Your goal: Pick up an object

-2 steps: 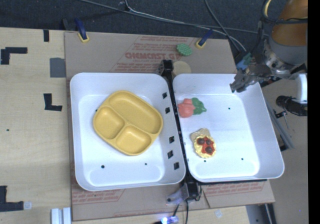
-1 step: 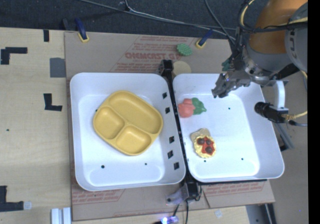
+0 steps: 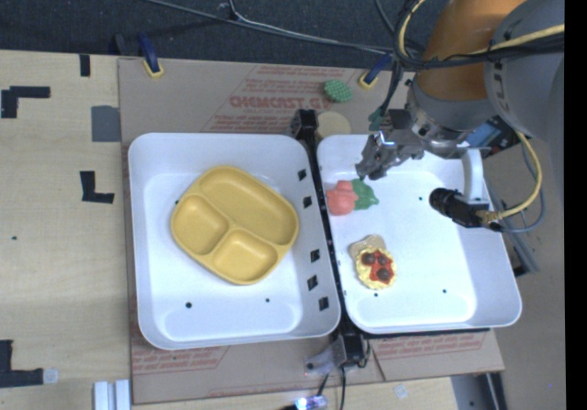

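Red-and-green toy strawberry [image 3: 348, 196] lies just below and left of the gripper [image 3: 374, 165], whose jaw state we cannot tell.

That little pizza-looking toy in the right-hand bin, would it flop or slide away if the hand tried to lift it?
The pizza toy looks like moulded plastic, so probably stiff, not floppy. It lies flat and low on the right bin, so the hand may struggle to get under its edges. On that smooth white floor it would likely slide when nudged, and it seems light.
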Motion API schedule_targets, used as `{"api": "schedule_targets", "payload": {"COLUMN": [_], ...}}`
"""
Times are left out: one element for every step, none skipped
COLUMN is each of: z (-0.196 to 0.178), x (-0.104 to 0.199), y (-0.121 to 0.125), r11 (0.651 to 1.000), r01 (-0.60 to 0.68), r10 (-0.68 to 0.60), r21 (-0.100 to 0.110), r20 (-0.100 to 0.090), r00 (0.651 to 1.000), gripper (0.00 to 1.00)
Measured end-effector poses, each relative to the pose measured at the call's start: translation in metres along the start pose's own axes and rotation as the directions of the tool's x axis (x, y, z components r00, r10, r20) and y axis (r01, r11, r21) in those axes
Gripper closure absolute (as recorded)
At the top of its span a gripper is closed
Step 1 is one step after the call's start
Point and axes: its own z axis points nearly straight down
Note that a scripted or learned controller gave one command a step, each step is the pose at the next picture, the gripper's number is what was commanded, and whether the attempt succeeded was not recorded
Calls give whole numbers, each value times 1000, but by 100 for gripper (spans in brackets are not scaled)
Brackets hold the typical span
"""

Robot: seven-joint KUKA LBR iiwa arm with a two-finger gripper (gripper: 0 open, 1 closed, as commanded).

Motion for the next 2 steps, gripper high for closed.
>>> {"api": "schedule_targets", "payload": {"z": [14,9], "x": [57,115], "y": [-17,-25], "r11": [1000,1000], "r01": [0,1], "r10": [0,-1], "r21": [2,0], "r20": [0,0], "r00": [1000,1000], "gripper": [100,100]}}
